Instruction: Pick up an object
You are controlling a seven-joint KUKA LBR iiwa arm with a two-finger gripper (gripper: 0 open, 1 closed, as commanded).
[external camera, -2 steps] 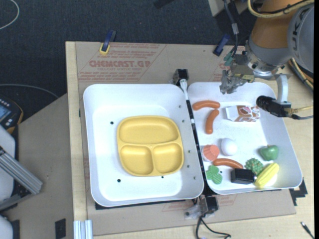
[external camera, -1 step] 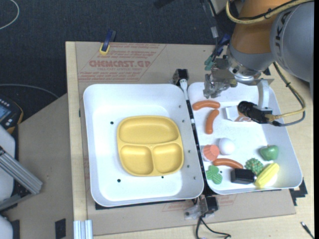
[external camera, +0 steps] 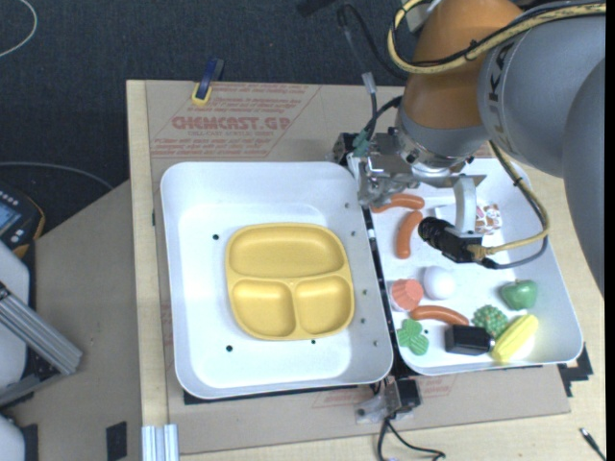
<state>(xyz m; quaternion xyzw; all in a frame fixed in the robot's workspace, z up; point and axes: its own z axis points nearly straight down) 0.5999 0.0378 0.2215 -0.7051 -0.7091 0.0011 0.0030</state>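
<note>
We see two shallow white bins side by side on the table (external camera: 144,257). The left bin (external camera: 187,200) holds a yellow divided plate (external camera: 288,279) near its middle. The right bin (external camera: 557,325) holds the small toy food pieces. At its far left part lie two sausages: one (external camera: 397,203) is almost across, the other (external camera: 406,233) stands more along the bin. Further to the near side there are a pink round slice (external camera: 405,294), a white egg-like ball (external camera: 440,282) just beside it, a third sausage (external camera: 438,315), a green clover-like piece (external camera: 412,336), a black block (external camera: 466,340), a broccoli piece (external camera: 491,319), a yellow corn cob (external camera: 515,338) and a green pepper (external camera: 519,294).

The grey arm (external camera: 548,75) with its orange band (external camera: 456,27) comes in from the right. The pincer (external camera: 384,182) hangs above the far left corner of the right bin, near the first sausage. We cannot tell whether it is spread or pressed together, and we see no object in it.
</note>
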